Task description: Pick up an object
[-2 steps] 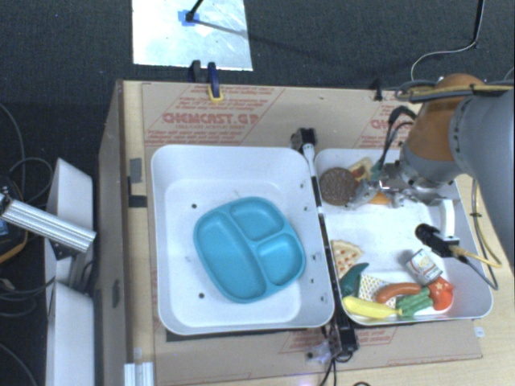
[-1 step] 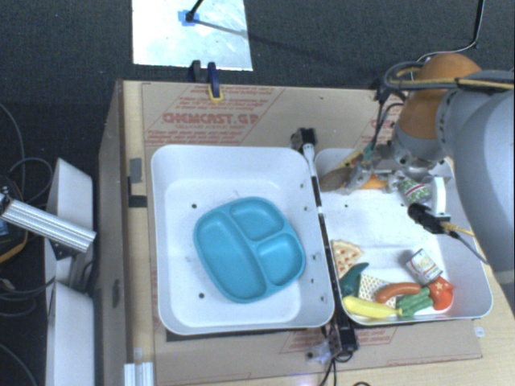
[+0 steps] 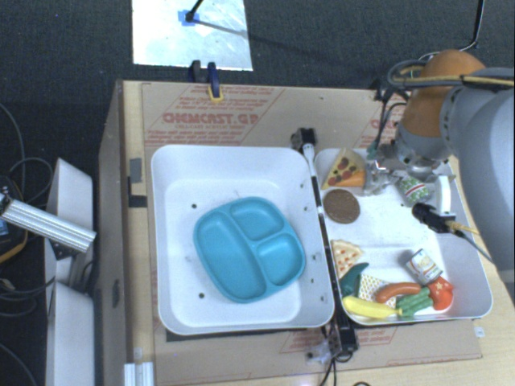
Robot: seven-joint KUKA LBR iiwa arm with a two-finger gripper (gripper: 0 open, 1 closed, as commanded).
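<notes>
Here, red "CHEMCAST GP" lettering marks the board (image 3: 211,119); whether the tool (image 3: 385,175) is open I cannot tell.

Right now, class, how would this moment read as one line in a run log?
arm: reaching in over right bin | hand: low at bin's far end, beside pizza slice and cookie | left bin: blue tray | lift: none seen

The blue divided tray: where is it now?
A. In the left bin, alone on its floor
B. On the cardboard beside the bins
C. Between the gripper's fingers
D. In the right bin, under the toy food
A. The blue divided tray lies flat on the floor of the left bin, while the toy food such as the banana is in the right bin.
</notes>
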